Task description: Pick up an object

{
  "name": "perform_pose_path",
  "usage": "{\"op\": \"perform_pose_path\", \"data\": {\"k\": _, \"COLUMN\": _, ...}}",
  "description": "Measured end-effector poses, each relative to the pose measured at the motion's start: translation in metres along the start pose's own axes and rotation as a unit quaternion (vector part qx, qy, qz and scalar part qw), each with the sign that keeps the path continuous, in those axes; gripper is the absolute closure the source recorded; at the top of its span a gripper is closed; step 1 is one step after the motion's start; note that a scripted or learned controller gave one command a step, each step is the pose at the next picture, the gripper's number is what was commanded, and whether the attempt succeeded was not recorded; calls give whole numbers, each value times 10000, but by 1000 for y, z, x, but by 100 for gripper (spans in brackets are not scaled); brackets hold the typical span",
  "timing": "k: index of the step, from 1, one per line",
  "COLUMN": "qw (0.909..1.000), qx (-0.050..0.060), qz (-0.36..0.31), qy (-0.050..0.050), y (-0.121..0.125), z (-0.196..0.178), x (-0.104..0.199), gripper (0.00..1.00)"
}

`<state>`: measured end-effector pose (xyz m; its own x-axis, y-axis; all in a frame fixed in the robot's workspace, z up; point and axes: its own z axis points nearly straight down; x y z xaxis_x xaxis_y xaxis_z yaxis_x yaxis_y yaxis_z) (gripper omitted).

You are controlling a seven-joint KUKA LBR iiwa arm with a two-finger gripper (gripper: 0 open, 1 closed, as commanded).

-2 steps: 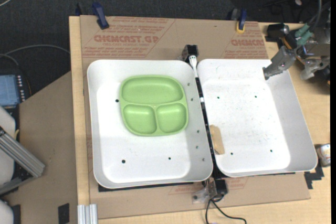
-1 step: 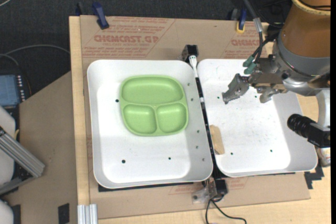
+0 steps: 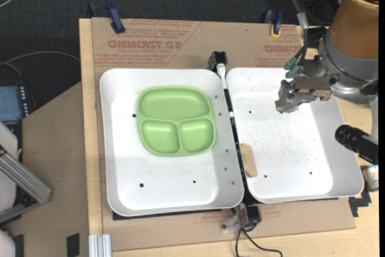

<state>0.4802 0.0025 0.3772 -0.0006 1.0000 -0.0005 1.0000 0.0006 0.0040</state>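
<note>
So the setup is two shallow white plastic bins sitting side by side on a brown cardboard-covered bench (image 3: 180,39), clamped down at the back with blue clips (image 3: 114,18), which I'd guess is there so nothing slides when the arm bumps things. The left bin (image 3: 120,189) has a light green plastic plate with three compartments (image 3: 177,120) lying flat near its middle, one big section toward the back and two small ones in front. That's the obvious candidate to pick up. There's also a small tan wooden-looking piece (image 3: 248,161) resting on the left edge of the right bin (image 3: 319,177), right by the seam between the bins, and it's small and awkwardly placed for a grab. The grey arm with the orange band (image 3: 361,3) comes in from the right, and its two-finger gripper (image 3: 287,102) hangs over the back part of the right bin, well apart from both the plate and the tan piece. I can't see anything held in it, and honestly the angle's too poor for me to tell how open it is. So my read is the pick is not yet done.
</note>
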Motion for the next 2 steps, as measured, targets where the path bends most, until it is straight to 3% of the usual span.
{"op": "perform_pose_path", "data": {"k": 1, "qw": 10000, "qx": 46, "qz": -48, "qy": 12, "y": -2, "z": 22, "x": 94, "gripper": 100}}
{"op": "perform_pose_path", "data": {"k": 2, "qw": 10000, "qx": -16, "qz": 13, "qy": 6, "y": 0, "z": -33, "x": 71, "gripper": 100}}
